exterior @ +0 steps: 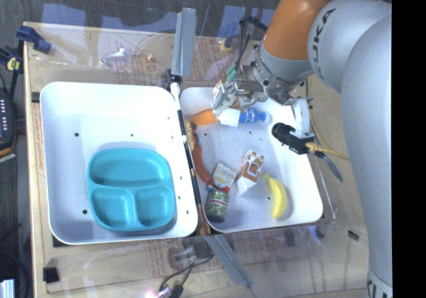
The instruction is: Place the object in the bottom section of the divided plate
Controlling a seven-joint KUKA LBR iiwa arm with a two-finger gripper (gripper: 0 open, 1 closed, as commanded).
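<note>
A turquoise divided plate (130, 170) lies in the left bin (60, 110), with one long section at the far side and two small sections at the near side; nothing lies in it. My gripper (228, 96) hangs over the far end of the right bin (313, 183). Just beneath and beside it lie a white bottle with a blue cap (245, 117) and an orange piece (205, 117). From this angle I cannot see whether anything is held.
The right bin also holds a yellow banana (278, 198), a small brown-and-white carton (250, 170), a printed packet (223, 175), a dark can (217, 204) and a reddish sausage shape (198, 160) along its left wall. The arm's bulk covers the right side.
</note>
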